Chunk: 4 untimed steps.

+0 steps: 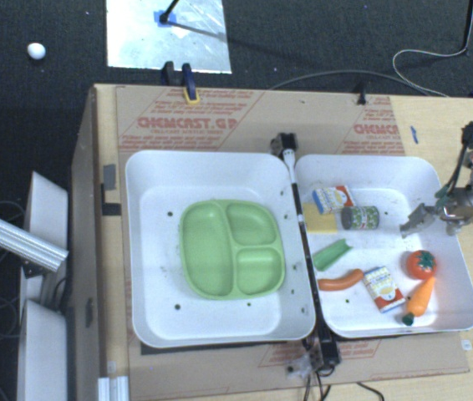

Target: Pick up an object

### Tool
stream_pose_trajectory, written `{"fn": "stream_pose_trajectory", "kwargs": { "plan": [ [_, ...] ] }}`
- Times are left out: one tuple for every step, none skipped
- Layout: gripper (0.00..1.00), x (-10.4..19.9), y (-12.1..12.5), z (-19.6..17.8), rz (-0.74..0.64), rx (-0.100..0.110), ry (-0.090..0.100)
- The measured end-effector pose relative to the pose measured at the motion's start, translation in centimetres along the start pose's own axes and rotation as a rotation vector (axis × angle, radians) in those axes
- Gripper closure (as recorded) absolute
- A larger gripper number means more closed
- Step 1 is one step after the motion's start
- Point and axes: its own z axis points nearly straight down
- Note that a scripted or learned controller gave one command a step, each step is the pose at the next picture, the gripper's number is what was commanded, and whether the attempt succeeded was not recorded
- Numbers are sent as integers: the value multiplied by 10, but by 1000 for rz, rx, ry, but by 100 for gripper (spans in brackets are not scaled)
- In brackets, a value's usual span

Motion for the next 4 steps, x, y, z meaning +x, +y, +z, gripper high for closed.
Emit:
{"fn": "stream_pose_trajectory", "kwargs": {
  "plan": [
    [0, 10, 78, 84, 1, -24, -5],
    [0, 44, 133, 105, -3, -2, 0],
    [0, 98, 136, 105, -3, -2, 1],
    [100, 96, 137, 94, -6, -4, -2]
  ]
}}
